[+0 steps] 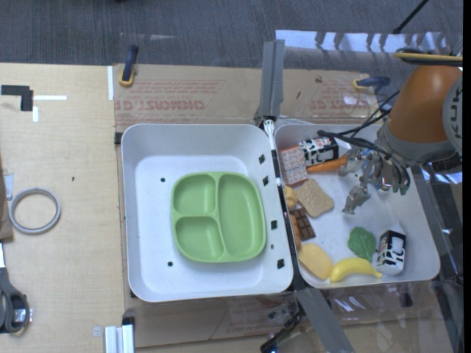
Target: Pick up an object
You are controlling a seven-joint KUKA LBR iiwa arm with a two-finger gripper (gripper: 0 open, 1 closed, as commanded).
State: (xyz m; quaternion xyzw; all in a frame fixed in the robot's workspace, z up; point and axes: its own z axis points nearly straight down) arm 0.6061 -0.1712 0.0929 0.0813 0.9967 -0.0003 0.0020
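My gripper (358,187) hangs over the middle of the right bin (421,234), below the orange wrist band. Nothing shows in its grasp. Just left of it lie a tan cracker (317,197), an orange carrot (327,165) and a cow-patterned carton (319,150). A pink box (293,165) sits against the bin's left wall, with a chocolate bar (301,224) below it. Toward the front lie a green leaf (360,241), a second cow-patterned carton (391,251), a banana (354,270) and a yellow cheese wedge (314,259).
The left bin (143,197) holds a green divided plate (218,216). A grey tape ring (32,209) lies on the wooden bench at far left. Cables trail from the arm across the right bin's back edge.
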